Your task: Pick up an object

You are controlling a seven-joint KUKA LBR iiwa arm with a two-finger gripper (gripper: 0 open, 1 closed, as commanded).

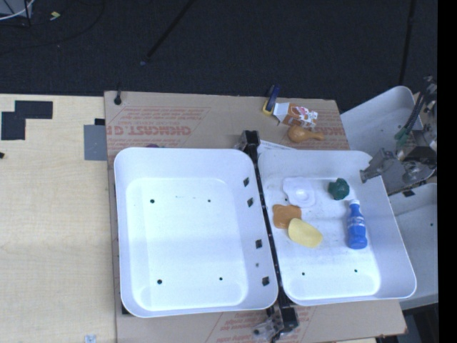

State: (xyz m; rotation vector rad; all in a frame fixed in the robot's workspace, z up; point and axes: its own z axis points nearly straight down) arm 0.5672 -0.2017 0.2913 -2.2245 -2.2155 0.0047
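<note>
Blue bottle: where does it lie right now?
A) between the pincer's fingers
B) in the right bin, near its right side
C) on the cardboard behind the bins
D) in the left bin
B: the blue bottle lies in the right bin, right of the yellow piece.

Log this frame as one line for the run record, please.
phase: pre-grasp | gripper: at right bin's right rim, holds nothing | right bin: blue bottle, green object, yellow piece, orange piece

White bins (128, 191); blue bottle (355, 226); yellow piece (305, 233); orange block (285, 214); a dark green, perhaps teal, ball (338, 189).
</note>
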